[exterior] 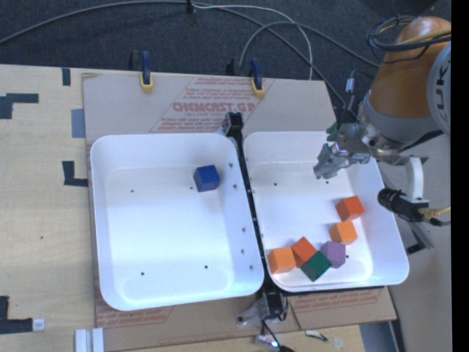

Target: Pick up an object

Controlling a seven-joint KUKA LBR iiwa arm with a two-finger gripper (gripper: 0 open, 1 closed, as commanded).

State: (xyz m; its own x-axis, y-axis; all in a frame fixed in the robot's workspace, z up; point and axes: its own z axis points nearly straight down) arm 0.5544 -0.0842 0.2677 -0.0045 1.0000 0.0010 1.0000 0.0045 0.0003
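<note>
My gripper point(327, 163) hangs over the back part of the right bin point(293, 152), with nothing visible between its tips. Below it, toward the bin's front right, lie an orange block point(350, 207), a second orange block point(343, 232), a purple block point(334, 253), a green block point(316, 265) and two more orange blocks point(303, 249) point(281, 259) in a cluster. A blue cube point(207, 177) sits alone in the back of the left bin point(117, 196). The gripper stands apart from every block, a little behind and left of the nearest orange one.
A black divider point(245, 189) runs between the two bins. Clamps point(146, 70) hold a cardboard sheet point(205, 101) behind the bins. Cables point(293, 35) loop across the dark floor at the back. The arm's orange band point(414, 50) rises at the right.
</note>
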